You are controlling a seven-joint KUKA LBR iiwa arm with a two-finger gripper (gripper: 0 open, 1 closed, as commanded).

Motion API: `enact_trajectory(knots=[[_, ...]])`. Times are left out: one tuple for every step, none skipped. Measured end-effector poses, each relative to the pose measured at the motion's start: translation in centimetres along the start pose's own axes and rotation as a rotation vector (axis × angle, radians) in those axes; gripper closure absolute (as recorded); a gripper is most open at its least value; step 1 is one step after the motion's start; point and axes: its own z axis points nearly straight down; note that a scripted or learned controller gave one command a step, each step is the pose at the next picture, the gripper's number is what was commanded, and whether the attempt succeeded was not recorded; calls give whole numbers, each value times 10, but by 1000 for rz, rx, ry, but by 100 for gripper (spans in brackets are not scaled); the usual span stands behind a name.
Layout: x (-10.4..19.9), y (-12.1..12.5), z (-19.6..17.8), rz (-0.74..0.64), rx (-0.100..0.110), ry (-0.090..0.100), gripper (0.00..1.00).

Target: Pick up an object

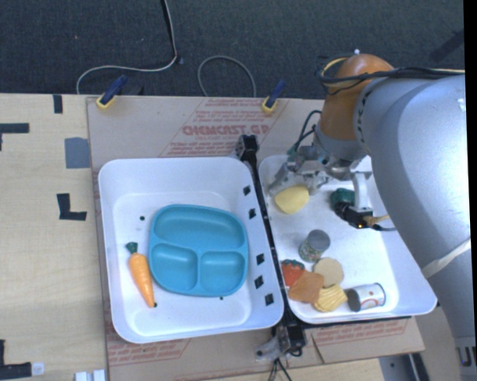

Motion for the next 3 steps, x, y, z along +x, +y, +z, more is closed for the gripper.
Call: enact_trajectory(knots=[[1,0,0,1,1,-1,0],[0,-2,0,0,-2,2,0],[1,-1,0,1,2,0,0]])
